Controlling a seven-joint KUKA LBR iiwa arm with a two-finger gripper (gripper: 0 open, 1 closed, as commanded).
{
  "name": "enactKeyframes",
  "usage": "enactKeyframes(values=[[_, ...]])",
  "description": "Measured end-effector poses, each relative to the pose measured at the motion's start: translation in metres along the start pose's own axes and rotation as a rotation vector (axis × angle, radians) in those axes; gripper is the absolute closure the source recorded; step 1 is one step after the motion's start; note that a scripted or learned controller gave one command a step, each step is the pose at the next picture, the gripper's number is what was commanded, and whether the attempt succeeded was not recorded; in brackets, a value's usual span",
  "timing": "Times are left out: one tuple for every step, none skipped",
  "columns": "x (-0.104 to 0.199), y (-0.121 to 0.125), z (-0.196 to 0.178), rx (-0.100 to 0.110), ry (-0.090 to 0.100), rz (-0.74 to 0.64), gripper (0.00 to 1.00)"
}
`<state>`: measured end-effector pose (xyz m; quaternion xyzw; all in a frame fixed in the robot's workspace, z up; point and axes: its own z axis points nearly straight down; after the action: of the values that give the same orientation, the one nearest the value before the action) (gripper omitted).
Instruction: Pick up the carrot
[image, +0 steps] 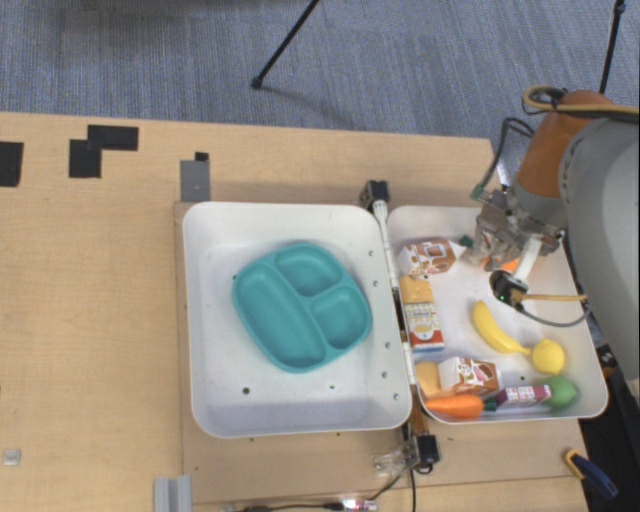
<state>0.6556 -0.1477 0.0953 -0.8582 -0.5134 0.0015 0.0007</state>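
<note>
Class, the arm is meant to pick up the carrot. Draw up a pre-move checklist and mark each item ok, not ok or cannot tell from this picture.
1. Carrot in view, lying at the near edge of the right bin: ok.
2. Gripper above the carrot: not ok; it sits at the bin's far end.
3. Jaws open for the grasp: cannot tell.
4. Carrot free of neighbours: not ok; a small carton and a marker crowd it.
5. Path past the banana and lemon: cannot tell.
</note>
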Motion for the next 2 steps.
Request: enactKeyframes(values=[[0.081,-0.040,-0.090,-0.004,0.004,0.210,1.00],[0.016,-0.070,-0.001,-0.001,0.002,-0.040,1.00]])
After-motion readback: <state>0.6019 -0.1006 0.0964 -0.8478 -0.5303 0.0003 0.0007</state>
